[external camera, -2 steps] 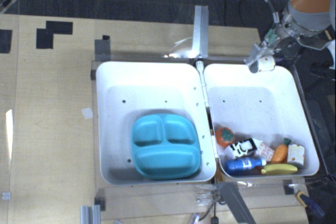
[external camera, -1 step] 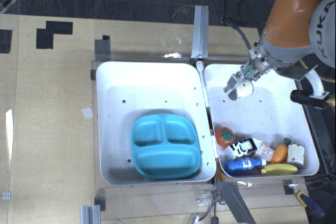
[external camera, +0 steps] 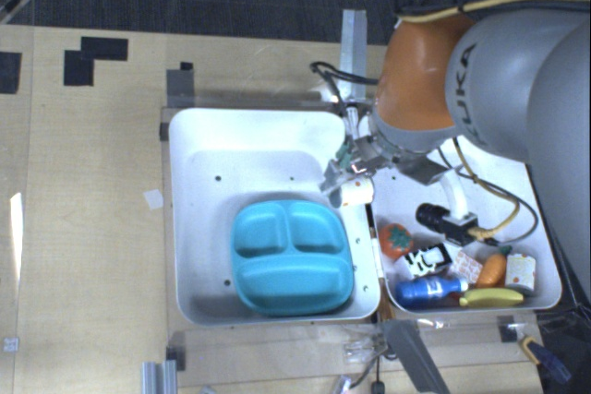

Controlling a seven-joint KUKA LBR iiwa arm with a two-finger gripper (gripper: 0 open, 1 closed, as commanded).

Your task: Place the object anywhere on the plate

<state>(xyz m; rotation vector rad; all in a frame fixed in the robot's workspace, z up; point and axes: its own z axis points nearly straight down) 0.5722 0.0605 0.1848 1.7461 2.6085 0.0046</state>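
Observation:
A blue plate [external camera: 292, 256] with three compartments lies in the front half of the left bin [external camera: 199, 198]. Nothing rests on it. My gripper [external camera: 347, 176] hangs over the wall between the two bins, just beyond the plate's far right corner. The wrist hides its underside, and I see nothing clearly held there. The loose objects lie in the front of the right bin [external camera: 545, 286]: a red-orange fruit with a green top [external camera: 397, 240], a black-and-white item [external camera: 424, 261], a blue bottle [external camera: 427, 291], a yellow banana [external camera: 491, 296], an orange carrot [external camera: 491, 269] and a small white box [external camera: 520, 270].
The arm's large grey and orange body [external camera: 480, 60] covers the back of the right bin. The far half of the left bin is bare white floor. Metal brackets [external camera: 353, 37] stand at the bins' corners.

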